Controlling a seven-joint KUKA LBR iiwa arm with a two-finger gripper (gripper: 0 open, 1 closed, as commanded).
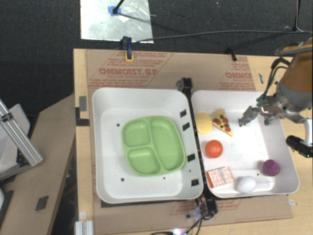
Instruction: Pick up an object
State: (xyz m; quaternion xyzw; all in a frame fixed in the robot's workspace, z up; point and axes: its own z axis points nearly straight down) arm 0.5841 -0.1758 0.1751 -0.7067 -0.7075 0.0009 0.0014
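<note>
White bins sit side by side on the bench — the left bin (105, 131) holds a green tray (153, 144), the right bin (288, 170) the toys. The gripper (249, 115) hovers, fingers spread and holding nothing, just right of the pizza slice (221, 122), near the yellow ball (204, 123). To grasp well, it likely needs to centre over the slice — or the tomato (213, 149) — then drop straight down.
</note>
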